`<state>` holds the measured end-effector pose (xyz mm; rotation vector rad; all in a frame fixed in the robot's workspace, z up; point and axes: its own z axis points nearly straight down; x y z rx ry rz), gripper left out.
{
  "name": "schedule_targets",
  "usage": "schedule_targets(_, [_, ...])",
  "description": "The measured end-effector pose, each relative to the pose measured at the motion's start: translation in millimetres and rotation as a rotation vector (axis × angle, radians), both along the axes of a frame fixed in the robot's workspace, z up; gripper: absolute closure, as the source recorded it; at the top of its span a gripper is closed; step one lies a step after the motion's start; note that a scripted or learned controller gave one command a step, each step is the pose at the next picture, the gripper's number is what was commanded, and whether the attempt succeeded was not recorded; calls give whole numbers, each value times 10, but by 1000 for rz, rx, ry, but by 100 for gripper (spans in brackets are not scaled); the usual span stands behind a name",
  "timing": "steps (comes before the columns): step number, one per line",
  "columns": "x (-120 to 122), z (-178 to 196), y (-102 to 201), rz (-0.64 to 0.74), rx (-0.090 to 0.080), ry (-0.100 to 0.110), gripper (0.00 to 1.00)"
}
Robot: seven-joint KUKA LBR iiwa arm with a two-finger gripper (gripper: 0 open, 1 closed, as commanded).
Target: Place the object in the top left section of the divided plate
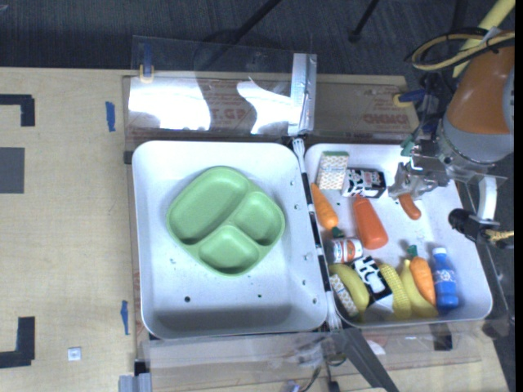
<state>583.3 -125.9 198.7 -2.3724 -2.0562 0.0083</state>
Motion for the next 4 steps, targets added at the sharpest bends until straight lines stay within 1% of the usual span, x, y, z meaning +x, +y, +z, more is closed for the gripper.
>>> schedule_targets(1, [94, 868, 764, -94, -1, -1, 100])
schedule_targets(2, [-561, -166, 1238, -48, 1, 2, 100])
schedule_targets(3, [-188, -183, 1884, 20, 0, -1, 100])
schedule_targets(4, [533, -788, 2230, 38, 0, -7, 100])
